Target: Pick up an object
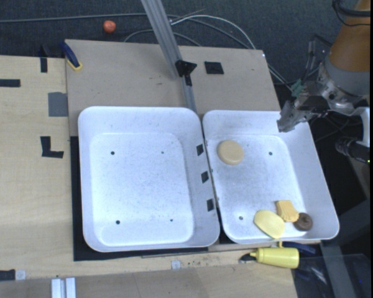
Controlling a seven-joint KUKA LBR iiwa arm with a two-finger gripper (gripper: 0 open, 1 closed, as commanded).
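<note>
The right bin [311,160] holds a round tan bun [230,152] near its far left part. At its near right corner lie a yellow banana-like piece [269,223], a small tan block [286,210] and a little brown ring [303,221]. My gripper [286,121] hangs over the far right rim of that bin, well to the right of the bun and above the other pieces. Nothing shows between its fingers.
The left bin [87,166] sits beside the right one. A yellow-handled tool [277,257] lies on the bench just in front of the right bin. A grey pole [165,36] slants over the bench behind the bins. A small orange ball [109,25] rests far back.
</note>
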